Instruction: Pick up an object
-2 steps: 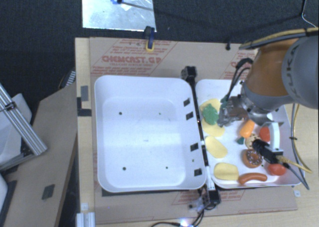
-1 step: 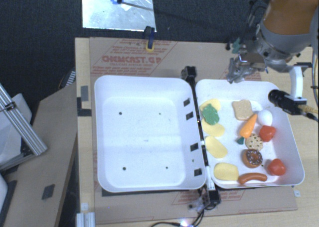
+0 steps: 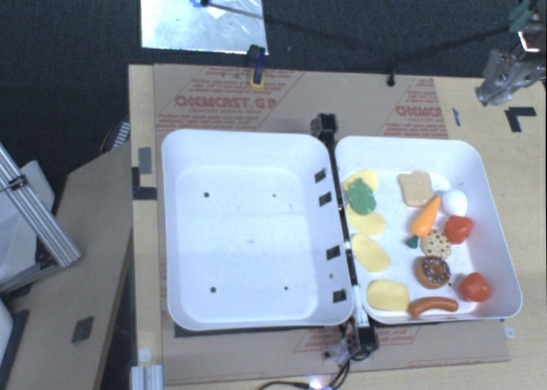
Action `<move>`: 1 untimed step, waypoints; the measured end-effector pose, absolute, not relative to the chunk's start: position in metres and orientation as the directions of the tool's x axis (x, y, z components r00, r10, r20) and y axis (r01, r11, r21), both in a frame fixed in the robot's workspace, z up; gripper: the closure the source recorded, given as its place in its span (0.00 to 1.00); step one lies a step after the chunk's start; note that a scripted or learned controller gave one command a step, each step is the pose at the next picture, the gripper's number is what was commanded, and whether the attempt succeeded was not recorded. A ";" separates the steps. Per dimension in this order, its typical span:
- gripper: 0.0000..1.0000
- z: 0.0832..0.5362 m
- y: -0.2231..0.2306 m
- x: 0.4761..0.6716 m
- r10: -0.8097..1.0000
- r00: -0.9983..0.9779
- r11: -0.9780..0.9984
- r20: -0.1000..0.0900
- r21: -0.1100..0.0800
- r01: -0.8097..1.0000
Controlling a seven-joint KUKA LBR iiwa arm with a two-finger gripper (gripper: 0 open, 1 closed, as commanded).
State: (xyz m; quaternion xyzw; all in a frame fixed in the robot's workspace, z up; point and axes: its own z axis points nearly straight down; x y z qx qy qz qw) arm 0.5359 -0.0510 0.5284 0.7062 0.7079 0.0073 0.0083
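Observation:
The right bin [image 3: 491, 196] holds several toy foods. A green broccoli piece [image 3: 361, 198] lies by its left wall, with flat yellow pieces [image 3: 371, 252] below it. A toast slice [image 3: 416, 188], an orange carrot [image 3: 426, 215] and a white egg [image 3: 455, 203] lie near the middle. Further forward are a red tomato [image 3: 459, 228], a cookie [image 3: 435, 245], a donut [image 3: 432, 272], a second red piece [image 3: 474, 286] and a sausage [image 3: 432, 304]. My gripper [image 3: 502, 85] hangs high at the far right, beyond the bin's back right corner and well away from every item.
The left bin [image 3: 184, 166] sits beside the right one, joined along a black-clipped divider [image 3: 338, 226]. A yellow and blue clamp [image 3: 255, 67] stands at the bench's back edge. Behind it lies a shiny metal plate [image 3: 171, 3].

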 end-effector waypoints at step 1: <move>1.00 0.535 -0.056 0.597 1.000 -0.003 0.003 -0.002 0.006 1.000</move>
